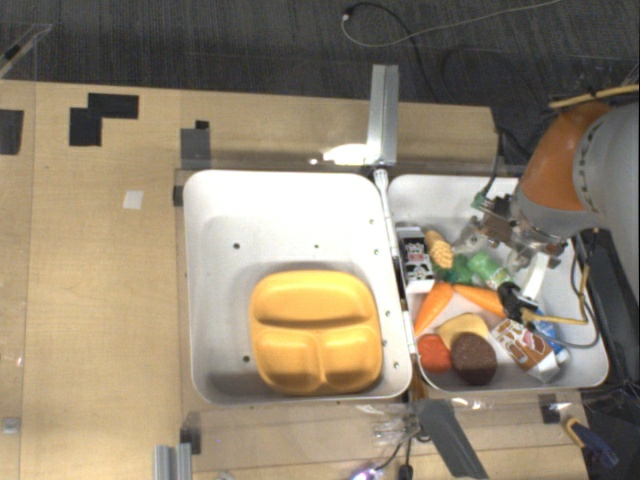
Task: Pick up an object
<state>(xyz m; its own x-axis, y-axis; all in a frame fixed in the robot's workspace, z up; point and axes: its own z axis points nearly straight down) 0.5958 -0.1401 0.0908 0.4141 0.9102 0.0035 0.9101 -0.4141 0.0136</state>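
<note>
My gripper hangs low over the right bin, near its middle right, under the orange-banded wrist. Right beneath and beside it lie a green toy and a yellow corn cob. An orange carrot lies just in front of it. A red tomato, a dark brown round piece and a pale yellow piece sit at the bin's front. A printed packet lies at the front right. I see nothing lifted.
The left bin holds a big yellow moulded tray-like object at its front right. A small black-and-white box leans on the divider wall between the bins. A metal post stands behind the bins.
</note>
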